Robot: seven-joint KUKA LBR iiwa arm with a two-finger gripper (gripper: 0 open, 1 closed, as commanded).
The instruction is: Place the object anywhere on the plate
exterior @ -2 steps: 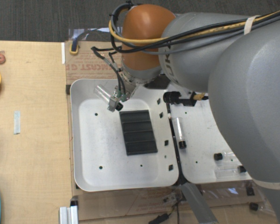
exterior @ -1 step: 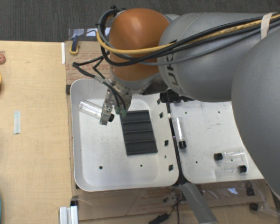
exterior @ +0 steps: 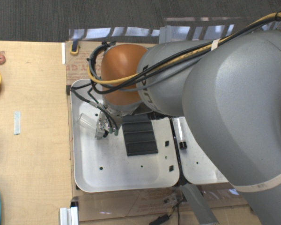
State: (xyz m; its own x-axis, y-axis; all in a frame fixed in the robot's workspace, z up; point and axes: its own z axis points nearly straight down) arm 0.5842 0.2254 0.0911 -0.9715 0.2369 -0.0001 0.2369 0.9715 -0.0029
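Arm low over the left bin, working its ten o'clock corner.

My gripper [exterior: 103,128] hangs just beside a small clear cup [exterior: 85,120], which lies at its nine o'clock on the bin [exterior: 131,179] floor; whether the gripper is open or closed, I cannot tell. A black block [exterior: 140,135] sits at three o'clock. I judge this a pickup attempt.
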